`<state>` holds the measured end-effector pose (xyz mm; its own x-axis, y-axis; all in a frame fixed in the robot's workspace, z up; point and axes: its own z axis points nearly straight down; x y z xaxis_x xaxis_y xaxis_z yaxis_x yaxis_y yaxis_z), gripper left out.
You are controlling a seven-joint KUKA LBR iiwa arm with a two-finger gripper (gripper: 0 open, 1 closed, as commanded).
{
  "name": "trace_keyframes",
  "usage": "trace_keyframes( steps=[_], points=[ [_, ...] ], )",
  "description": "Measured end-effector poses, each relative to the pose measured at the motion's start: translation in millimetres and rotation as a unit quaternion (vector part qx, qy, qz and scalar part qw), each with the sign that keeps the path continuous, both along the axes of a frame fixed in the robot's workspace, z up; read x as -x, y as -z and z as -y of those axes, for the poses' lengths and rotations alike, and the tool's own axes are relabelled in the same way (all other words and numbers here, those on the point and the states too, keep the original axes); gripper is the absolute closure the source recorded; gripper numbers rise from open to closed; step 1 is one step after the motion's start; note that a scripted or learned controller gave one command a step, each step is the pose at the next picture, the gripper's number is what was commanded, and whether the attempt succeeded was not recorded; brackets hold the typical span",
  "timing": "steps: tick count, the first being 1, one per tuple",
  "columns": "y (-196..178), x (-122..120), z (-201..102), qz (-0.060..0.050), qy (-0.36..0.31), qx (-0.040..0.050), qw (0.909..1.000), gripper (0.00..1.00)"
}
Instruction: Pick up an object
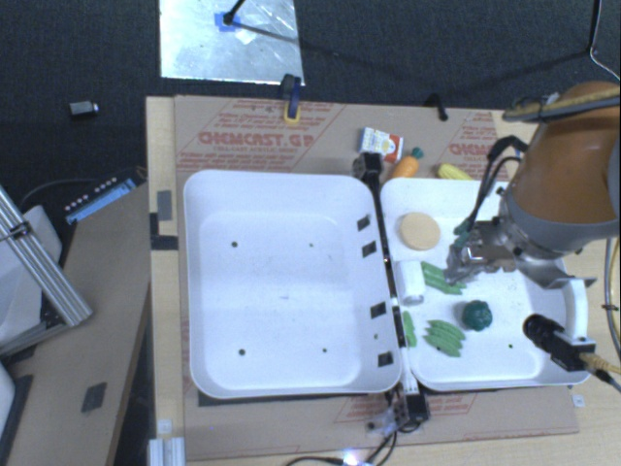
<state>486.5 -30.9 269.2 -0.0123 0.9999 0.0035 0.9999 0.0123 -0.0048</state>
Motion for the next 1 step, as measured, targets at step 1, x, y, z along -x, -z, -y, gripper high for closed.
trace_keyframes(
  steps=[1],
  points=[
    [-149.8, -1.5, -1.9, 0.012, 0.003, 0.0015, 0.9999, 1.0]
  ],
)
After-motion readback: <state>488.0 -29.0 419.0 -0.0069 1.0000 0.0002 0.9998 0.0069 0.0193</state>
